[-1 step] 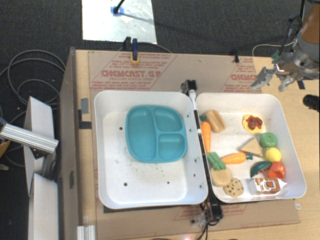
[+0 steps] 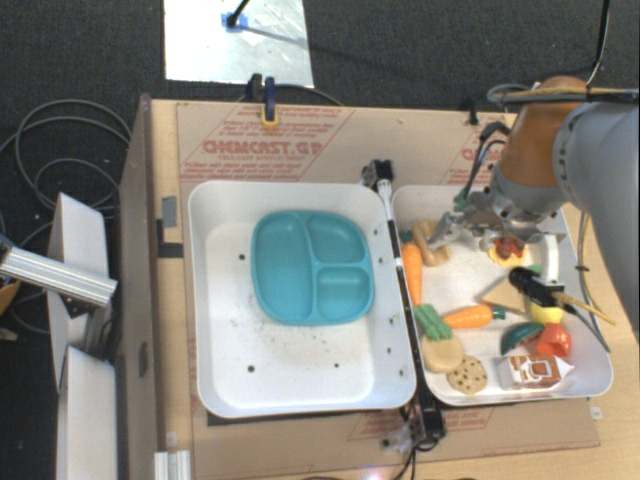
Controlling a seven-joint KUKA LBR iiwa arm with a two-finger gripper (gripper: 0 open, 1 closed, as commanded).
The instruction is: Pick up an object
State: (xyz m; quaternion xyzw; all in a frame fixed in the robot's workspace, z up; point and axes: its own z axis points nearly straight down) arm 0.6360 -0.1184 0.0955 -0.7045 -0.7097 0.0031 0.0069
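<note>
1. Dark carpet surrounds a cardboard-topped bench [image 2: 300,143] that carries two shallow white bins side by side; loose cables lie on the floor at the left
2. Left bin [image 2: 225,368] holds a teal divided plate [image 2: 311,268] and nothing else worth picking
3. Right bin [image 2: 590,373] holds the candidates: a carrot [image 2: 412,271] along its left wall, a second carrot [image 2: 470,317] near the middle, a green piece [image 2: 432,321], a round cracker [image 2: 441,351], a cookie [image 2: 467,374], a small carton [image 2: 531,370], a tomato [image 2: 554,341] and a banana [image 2: 546,313] toward the right
4. Arm reaches in from the right, with the gripper [image 2: 462,226] low over the far end of the right bin, just beside a tan piece [image 2: 430,244] that lies near the far left corner
5. Whether the fingers are spread or closed cannot be told; the wrist and nearby toys crowd them, and no object shows between them
6. Judgement: the approach looks done, but the grasp and the lift are both left, since every object appears to rest on the bin floor
7. Likely target is the tan piece or something just beside it, though that is a guess from the gripper's position alone
</note>
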